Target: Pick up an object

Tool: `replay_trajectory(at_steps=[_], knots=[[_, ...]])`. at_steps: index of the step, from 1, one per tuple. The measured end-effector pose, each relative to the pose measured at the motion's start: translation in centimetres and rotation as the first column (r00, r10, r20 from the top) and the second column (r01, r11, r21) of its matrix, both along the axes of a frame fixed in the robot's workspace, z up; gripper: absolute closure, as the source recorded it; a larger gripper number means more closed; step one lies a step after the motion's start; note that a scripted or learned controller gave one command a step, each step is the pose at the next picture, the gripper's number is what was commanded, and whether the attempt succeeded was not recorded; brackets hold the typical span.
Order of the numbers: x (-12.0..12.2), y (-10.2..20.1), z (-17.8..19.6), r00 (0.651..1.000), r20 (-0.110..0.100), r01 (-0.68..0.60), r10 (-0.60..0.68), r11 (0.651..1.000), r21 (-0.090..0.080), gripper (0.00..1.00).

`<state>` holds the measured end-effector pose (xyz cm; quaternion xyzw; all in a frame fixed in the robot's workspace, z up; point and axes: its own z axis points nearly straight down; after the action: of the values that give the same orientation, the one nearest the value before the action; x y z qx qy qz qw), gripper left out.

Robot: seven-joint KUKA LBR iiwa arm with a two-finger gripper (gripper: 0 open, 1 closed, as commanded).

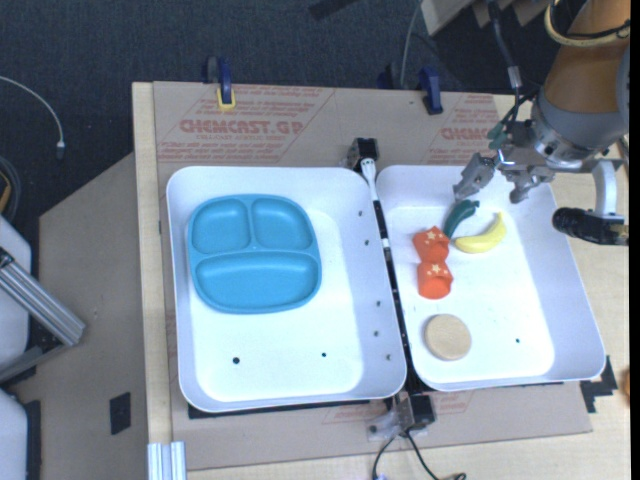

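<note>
Looking down from the fixed camera, we see two shallow white plastic bins side by side on a brown board-covered bench [300, 113]. The left bin [340, 368] holds a light blue plastic plate with three compartments [255, 251], lying flat towards the bin's far left part.

In the right bin [560, 338] we find a small cluster of objects near the far middle. A yellow toy banana [483, 237] lies curved, with a dark teal curved piece [460, 215] just beside it on its left, touching or nearly so; we cannot tell which. To the left of these sits an orange-red toy piece with pale spots [431, 242], and right below it an orange cylinder-like block [434, 282], the two touching. Nearer to us, well apart from that cluster, lies a round tan wooden disc [449, 336].

The grey arm with its orange band [590, 63] comes in from the right. Its two-finger gripper [497, 180] hangs over the far part of the right bin, just above the teal piece and the banana. Its fingers [473, 177] are spread wide, with nothing between them.
</note>
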<state>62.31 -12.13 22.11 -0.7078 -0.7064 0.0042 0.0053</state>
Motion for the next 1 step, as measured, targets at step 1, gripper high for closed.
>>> replay_trajectory(at_steps=[1], knots=[[0.18, 0.05, 0.82, 1.000, 0.012, -0.002, 0.002, 1.000, -0.001, 0.00]])
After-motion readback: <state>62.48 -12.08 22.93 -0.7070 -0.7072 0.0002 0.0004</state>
